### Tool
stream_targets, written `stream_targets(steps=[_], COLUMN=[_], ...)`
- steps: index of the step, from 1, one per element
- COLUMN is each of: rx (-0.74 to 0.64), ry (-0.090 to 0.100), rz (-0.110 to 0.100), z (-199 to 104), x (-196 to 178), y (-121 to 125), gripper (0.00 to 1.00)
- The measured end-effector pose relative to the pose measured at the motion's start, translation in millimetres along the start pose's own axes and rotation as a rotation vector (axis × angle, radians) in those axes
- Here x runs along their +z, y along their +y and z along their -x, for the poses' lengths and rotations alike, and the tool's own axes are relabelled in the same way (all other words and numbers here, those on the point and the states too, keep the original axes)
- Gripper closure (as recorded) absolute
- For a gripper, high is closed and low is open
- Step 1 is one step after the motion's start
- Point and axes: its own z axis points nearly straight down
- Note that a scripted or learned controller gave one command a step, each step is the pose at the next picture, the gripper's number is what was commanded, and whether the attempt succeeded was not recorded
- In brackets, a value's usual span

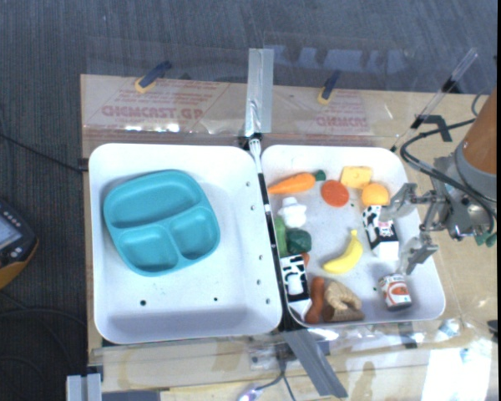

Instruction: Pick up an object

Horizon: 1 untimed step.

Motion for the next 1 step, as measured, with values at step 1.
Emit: stream_targets(steps=[1], rx=[0.044], ry=[-0.001], rz=[-0.002], z=[55.8], x=[170.1], y=[-11.8], gripper=[0.00])
